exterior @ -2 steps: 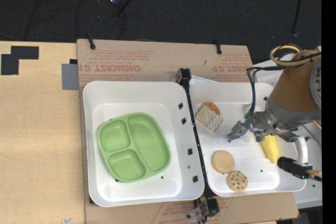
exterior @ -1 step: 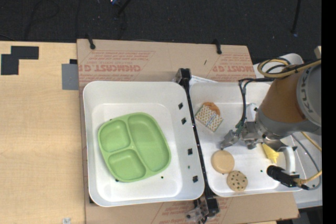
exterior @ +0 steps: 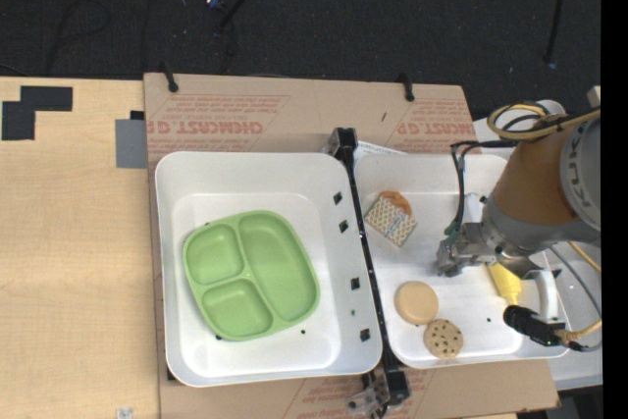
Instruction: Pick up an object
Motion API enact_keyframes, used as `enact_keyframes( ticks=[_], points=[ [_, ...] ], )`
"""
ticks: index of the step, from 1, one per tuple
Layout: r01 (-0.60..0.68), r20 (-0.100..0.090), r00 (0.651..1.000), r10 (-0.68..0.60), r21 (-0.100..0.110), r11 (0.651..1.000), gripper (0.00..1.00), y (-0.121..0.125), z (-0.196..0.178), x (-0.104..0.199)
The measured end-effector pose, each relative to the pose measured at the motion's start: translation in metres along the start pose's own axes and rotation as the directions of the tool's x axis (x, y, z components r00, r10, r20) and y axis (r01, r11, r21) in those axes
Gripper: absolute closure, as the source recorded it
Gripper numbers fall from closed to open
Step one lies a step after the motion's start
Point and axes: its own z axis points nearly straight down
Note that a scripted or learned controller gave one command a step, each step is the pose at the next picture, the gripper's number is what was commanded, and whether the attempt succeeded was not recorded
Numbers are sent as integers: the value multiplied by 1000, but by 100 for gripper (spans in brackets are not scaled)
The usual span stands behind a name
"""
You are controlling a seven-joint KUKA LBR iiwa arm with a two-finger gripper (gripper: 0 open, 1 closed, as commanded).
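A single fixed camera hangs above the bench and looks down at a slant, far enough off to take in both white bins whole: the left bin [exterior: 172,211] sits near the middle of the frame and the right bin [exterior: 432,167] toward the right side. The far edge of the view runs past the cardboard sheet [exterior: 294,118] under the bins to dark floor at the top, while pale wooden benchtop [exterior: 69,260] fills the left; the arm [exterior: 545,186] enters from the right edge
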Motion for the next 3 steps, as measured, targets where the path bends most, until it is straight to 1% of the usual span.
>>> enact_keyframes(
  ticks=[1,2,3],
  points=[
    [6,2,1000,-6,-9,1000,100,9,-57,3],
    [6,2,1000,-6,-8,1000,100,10,-103,3],
    [9,1,1000,-9,-6,1000,100,19,-115,59]
  ],
)
